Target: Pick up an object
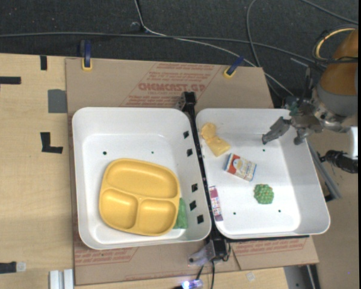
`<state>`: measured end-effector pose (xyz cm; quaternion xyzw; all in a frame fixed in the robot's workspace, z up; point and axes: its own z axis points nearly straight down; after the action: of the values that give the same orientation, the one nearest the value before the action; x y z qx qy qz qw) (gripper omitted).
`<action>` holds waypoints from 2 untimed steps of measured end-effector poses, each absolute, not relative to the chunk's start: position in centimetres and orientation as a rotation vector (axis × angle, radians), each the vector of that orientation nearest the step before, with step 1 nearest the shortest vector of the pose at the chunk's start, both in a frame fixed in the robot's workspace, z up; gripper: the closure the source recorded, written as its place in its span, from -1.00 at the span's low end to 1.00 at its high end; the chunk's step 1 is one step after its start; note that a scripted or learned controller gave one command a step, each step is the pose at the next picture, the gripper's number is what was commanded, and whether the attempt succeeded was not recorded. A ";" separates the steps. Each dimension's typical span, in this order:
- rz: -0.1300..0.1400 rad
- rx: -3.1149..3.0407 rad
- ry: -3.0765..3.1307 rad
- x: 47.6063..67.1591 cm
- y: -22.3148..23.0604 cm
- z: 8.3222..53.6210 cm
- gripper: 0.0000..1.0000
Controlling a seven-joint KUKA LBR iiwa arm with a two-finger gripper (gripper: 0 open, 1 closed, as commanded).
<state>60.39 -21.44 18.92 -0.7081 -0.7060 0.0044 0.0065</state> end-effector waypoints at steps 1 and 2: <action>0.002 -2.220 -2.222 60.7 -21.4 19.8 -1.00; 0.006 -2.217 -2.219 60.1 -20.4 14.3 -1.00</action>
<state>60.07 -20.44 14.27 -0.7067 -0.7075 0.0019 0.0025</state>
